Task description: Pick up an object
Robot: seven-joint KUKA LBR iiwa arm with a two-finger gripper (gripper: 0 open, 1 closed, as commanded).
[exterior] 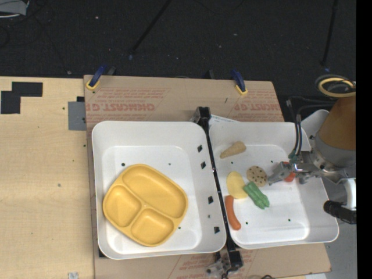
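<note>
The right bin (290, 228) holds several small toy foods. A tan bread-like piece (232, 150) lies toward the back. A round brown cookie (256, 175) sits in the middle, with a pale yellow piece (235, 185) to its left, a green pickle-like piece (256, 195) in front of it, and an orange-red sausage (232, 212) near the divider. My gripper (281, 174) reaches in from the right, low over the bin, its tip just right of the cookie. Something small and red (289, 178) shows at the fingers; whether it is held is unclear.
The left bin (110, 138) carries a yellow three-compartment plate (145, 204). A black divider (210, 179) runs between the two bins. Cardboard (168, 100) lies under the bins, clamped at the back. The arm's orange band (343, 124) is at the right edge.
</note>
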